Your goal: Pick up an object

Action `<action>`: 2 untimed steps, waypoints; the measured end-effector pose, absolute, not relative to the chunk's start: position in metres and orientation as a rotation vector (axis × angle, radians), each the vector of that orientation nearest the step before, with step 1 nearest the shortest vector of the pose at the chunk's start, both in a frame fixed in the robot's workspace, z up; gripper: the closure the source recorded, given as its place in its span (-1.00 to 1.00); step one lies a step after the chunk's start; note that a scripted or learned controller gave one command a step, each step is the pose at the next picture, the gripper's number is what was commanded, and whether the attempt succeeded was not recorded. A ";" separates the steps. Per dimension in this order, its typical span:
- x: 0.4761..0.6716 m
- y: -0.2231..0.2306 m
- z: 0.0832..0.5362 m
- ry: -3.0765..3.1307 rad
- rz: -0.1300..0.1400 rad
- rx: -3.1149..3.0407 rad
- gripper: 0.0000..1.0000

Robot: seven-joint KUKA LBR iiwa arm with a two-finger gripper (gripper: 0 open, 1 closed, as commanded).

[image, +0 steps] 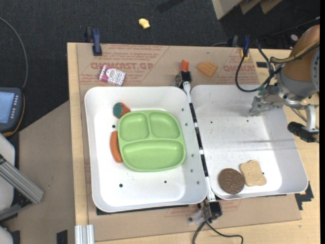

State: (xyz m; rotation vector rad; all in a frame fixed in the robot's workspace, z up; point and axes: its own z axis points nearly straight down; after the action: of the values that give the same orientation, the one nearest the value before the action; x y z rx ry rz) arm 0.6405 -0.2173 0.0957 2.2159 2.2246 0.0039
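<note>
Green Plate, Cookies and a Waiting Arm

Green is the big plate (pixel 151 140) with three sections. It lies in the middle of the left white bin (pixel 101 187). An orange toy carrot (pixel 116 146) lies touching the plate's left edge. A small round toy (pixel 121 109), green and orange, sits at the plate's far left corner.

In the right white bin (pixel 284 151), two things lie close to the near edge. One is a round brown cookie (pixel 231 180). The other is a pale tan cracker (pixel 253 173), and it touches the cookie's right side.

The grey arm (pixel 299 70) comes in from the right. Its jaws (pixel 258 105) hang over the far right part of the right bin, well apart from the cookie and the cracker. I cannot tell if the jaws are spread or pressed together. Nothing can be seen between them.

On the counter (pixel 147 60) behind the bins lie a small pink packet (pixel 112 75) and a tan cracker-shaped toy (pixel 207 68). A yellow bit (pixel 144 23) lies on the dark floor (pixel 51 19).
</note>
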 end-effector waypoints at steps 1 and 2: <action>0.640 -0.217 0.095 2.226 0.004 2.217 -1.00; 0.639 -0.219 0.086 2.229 0.012 2.219 -1.00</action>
State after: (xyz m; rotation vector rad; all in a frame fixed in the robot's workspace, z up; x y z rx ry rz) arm 0.6386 -0.2186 0.0864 2.2195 2.2294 0.0117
